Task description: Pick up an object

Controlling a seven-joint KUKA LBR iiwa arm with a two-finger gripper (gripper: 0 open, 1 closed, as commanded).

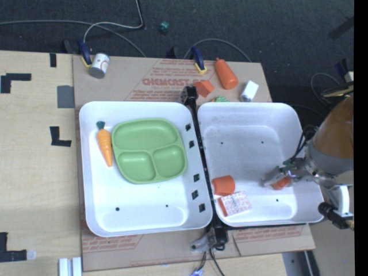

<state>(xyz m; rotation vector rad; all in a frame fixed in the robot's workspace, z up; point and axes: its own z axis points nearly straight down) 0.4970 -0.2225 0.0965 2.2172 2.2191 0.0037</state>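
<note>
So here we have the arm coming in from 3 o'clock, and the gripper (280, 179) is down low in the right bin (253, 117), at about 4 o'clock of it. There's a small orange-red piece (282, 183) right at the fingertips, looking pinched between them, so we'd call the hand clamped on that piece, though it's tiny and a bit blurry, so take that with some salt. It sits at or just above the bin floor, not clearly lifted yet.

Our guess on handling: it looks like a small plastic toy bit, light and stiff, probably smooth and a little slippery. With so little of it to grab, a hold across its middle seems safest; a nip on the edge could let it pop out during the lift.

Other stuff in that bin: an orange cup-like block (223, 184) at 7 o'clock, and just below it a red-and-white packet (233, 203), touching or nearly so. Both sit apart from the gripper.

The left bin (92, 171) holds a green divided plate (150, 150) with a toy carrot (104, 146) just beside it at 9 o'clock.
</note>
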